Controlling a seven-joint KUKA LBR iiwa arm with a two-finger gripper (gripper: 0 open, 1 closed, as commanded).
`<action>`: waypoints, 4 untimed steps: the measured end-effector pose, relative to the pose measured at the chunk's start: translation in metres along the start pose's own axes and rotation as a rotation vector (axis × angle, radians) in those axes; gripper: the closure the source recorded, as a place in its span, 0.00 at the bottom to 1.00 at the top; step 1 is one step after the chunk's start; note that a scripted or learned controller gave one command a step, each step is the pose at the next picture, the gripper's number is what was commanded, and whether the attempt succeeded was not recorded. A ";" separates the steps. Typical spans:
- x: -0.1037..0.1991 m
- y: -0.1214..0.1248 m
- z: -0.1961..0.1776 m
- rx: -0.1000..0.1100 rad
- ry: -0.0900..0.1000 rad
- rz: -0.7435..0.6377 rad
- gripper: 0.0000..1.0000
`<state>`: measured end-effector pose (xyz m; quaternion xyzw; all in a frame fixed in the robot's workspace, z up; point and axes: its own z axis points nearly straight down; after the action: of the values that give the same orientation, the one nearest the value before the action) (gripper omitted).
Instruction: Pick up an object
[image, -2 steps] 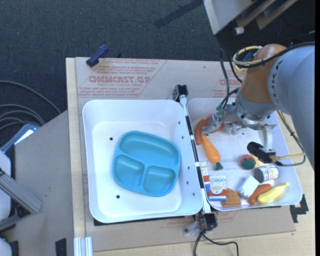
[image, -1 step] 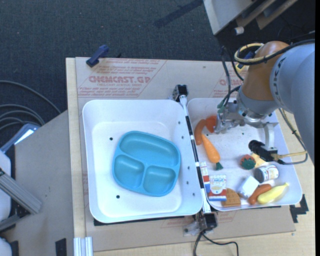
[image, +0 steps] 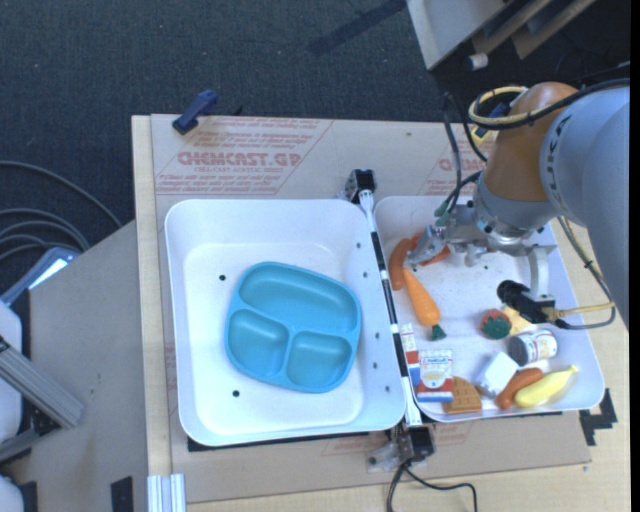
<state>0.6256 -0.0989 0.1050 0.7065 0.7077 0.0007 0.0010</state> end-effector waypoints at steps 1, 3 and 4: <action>0.000 0.001 -0.010 -0.002 0.000 0.000 1.00; -0.079 -0.075 0.020 0.003 0.002 0.002 0.00; -0.079 -0.075 0.011 0.002 0.001 0.003 1.00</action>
<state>0.5505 -0.1783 0.0943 0.7075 0.7068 0.0003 -0.0002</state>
